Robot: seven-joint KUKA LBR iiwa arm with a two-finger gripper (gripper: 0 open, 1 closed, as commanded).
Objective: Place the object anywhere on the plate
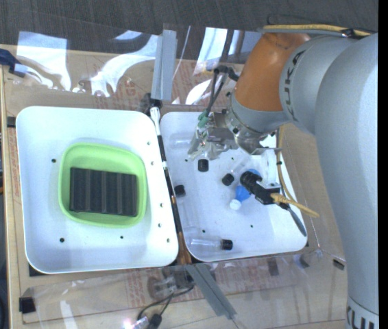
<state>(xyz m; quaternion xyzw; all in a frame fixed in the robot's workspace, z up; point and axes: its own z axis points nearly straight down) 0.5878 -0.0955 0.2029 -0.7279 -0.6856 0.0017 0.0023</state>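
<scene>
The table [112, 283] is bare wood, partly covered by clear film that throws glare along its far edge. Grey carpet [77, 5] lies beyond that edge.

The left bin [36, 136] sits toward the table's left edge. It holds the green plate [132, 163], which carries a dark ribbed insert [103, 190].

The right bin [276, 232] sits just beside the left bin, nearer the table's right edge. It holds the loose objects:
- a clear tube [211, 242] at the near wall
- two black caps [203, 164] near the centre
- a blue piece [240, 195]

All are well apart from the plate.

The end effector [204, 144] hangs over the right bin's far-left area, just above one cap. Its opening state cannot be determined, and no object is visibly held.
</scene>
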